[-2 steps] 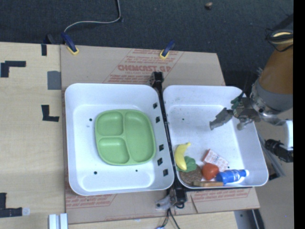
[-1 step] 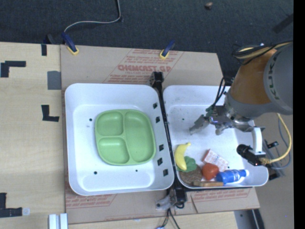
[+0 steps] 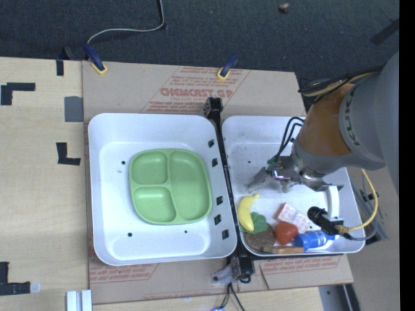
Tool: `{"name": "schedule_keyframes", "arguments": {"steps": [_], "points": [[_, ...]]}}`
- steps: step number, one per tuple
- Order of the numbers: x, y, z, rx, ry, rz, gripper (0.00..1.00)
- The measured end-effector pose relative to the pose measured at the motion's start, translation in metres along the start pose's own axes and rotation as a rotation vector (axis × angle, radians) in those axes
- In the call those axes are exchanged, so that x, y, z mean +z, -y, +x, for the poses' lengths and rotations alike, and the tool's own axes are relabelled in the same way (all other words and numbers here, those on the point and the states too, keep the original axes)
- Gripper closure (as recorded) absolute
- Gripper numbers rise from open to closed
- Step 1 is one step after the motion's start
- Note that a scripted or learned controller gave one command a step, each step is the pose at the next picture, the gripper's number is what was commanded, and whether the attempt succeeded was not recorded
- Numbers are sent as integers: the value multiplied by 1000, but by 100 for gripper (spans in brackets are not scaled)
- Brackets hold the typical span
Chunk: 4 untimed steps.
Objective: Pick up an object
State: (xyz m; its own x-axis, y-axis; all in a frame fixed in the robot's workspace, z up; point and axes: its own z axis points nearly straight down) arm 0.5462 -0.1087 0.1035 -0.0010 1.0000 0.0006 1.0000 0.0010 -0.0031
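Note:
My gripper (image 3: 268, 184) hangs over the middle of the right bin (image 3: 259, 141), its fingers spread apart with nothing between them. Just below it, at the bin's front, lies a pile of small objects. A yellow banana (image 3: 246, 211) lies closest, a little below the left fingertip. A green piece (image 3: 259, 223) touches the banana. A white and red packet (image 3: 290, 214), a red object (image 3: 286, 233), a blue object (image 3: 312, 240) and a brown object (image 3: 262, 240) lie further to the front and right.
A green divided plate (image 3: 170, 186) lies in the left bin (image 3: 104, 173). A black divider (image 3: 221, 173) runs between the two bins. The grey arm with its orange band (image 3: 327, 131) covers the right bin's right side.

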Motion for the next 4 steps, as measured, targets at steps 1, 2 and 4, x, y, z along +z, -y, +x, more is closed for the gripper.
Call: {"name": "schedule_keyframes", "arguments": {"steps": [1, 2, 4], "points": [[17, -6, 10, 2, 2, -3, 0], [17, -34, 8, 1, 1, -5, 0], [7, -57, -1, -1, 3, -7, 100]]}}
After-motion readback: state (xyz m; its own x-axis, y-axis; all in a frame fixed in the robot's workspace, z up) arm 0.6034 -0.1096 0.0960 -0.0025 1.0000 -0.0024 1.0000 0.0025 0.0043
